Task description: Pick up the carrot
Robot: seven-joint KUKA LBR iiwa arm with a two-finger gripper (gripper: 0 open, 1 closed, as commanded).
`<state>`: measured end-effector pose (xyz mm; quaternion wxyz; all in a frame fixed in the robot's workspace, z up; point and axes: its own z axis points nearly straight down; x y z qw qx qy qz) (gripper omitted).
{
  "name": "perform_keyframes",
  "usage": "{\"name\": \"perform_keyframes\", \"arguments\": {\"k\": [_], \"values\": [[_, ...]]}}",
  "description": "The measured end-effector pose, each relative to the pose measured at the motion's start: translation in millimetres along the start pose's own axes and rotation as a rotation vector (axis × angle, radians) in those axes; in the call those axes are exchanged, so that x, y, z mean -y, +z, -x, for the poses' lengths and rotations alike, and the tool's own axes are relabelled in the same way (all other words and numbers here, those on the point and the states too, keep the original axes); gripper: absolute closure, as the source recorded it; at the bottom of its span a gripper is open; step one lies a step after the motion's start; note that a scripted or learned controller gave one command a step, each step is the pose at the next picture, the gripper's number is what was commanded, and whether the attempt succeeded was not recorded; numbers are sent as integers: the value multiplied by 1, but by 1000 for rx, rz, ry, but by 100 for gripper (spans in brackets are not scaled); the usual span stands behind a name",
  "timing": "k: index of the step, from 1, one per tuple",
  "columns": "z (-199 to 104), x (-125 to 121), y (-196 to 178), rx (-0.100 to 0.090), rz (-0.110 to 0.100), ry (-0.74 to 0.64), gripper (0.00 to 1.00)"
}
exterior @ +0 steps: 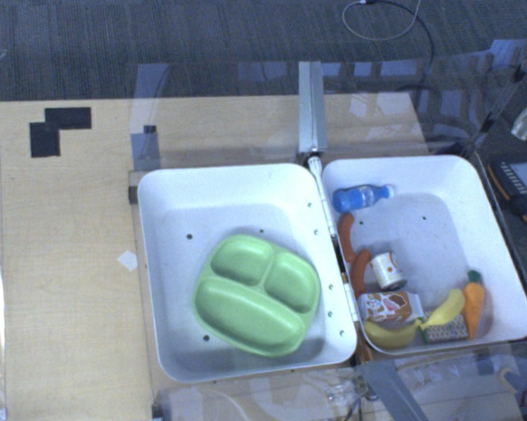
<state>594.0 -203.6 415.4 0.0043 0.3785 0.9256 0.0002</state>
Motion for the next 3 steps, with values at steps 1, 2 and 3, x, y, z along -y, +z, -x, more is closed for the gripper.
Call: {"name": "perform_keyframes", "arguments": {"k": [1, 2, 3], "values": [[-33, 35, 74, -3, -1, -79, 100], [-9, -19, 106, -2, 1, -410, 100], [20, -18, 48, 1, 2, -552, 100]]}}
